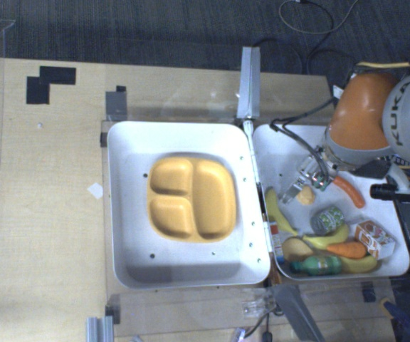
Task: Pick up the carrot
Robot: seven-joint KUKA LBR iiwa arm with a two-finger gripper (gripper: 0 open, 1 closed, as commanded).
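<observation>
Fingers apparently parted, though too small to tell for sure; nothing visible between them. Gripper point(303, 186) low in the right bin point(280, 144), above a small pale lump point(305, 197). Carrot point(347, 249) well apart, toward the near edge, lying across a banana point(333, 241) beside a green can point(328, 219) and a small carton point(373, 239). Likely to miss or snag the banana: carrot crowded, perched on rounded fruit, prone to rolling. Yellow tray point(192, 197) in the left bin point(130, 191).
</observation>
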